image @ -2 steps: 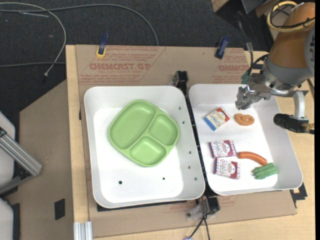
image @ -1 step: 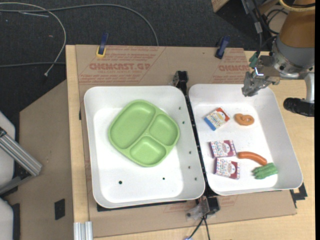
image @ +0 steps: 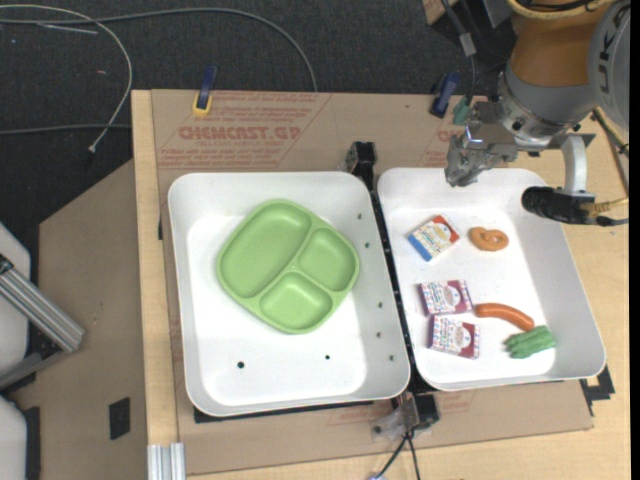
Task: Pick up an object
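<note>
table: brown cardboard sheet with red print on top | left white bin and right white bin lie on it side by side, touching | blue clamp at far edge

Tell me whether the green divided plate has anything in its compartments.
Empty. The green divided plate lies flat in the left bin, and all three compartments show only bare green surface.

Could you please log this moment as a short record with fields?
left bin: green divided plate
right bin: blue-and-white packet, pretzel, two pink packets, carrot, green toy
arm: over the right bin's far edge
hand: above the bin's far-left corner, nothing seen in it
task: no object picked up yet
</note>
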Tool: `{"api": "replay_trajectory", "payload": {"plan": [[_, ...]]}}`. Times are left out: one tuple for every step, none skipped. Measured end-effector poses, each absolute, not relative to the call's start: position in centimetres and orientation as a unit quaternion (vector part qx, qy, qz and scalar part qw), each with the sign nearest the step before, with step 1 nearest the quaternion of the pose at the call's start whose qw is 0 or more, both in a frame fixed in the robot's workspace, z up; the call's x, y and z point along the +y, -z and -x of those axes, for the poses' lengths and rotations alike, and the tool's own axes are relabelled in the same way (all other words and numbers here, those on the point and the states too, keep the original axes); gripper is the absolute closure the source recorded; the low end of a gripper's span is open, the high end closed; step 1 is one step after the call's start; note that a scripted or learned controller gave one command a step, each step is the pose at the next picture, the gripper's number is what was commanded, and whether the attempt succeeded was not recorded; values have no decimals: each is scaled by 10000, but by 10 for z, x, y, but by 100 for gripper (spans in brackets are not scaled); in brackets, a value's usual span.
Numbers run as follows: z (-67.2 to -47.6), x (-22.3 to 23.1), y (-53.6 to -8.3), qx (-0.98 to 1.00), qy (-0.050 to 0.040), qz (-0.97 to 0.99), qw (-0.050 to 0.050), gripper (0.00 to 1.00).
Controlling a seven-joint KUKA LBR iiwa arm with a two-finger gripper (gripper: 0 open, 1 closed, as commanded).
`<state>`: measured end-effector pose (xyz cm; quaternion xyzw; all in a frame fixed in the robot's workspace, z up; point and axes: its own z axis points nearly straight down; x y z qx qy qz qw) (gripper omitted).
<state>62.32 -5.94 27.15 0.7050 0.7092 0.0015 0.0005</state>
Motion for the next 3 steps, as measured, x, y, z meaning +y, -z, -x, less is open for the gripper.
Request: {"api": "replay_trajectory", "payload": {"plan": [[-633, -14, -251, 7090, 3, -7052, -18, 100], [-637, 43, -232, 7092, 6, -7050, -20, 100], [-639, 89, -224, 7090, -1, -7052, -12, 100]]}}
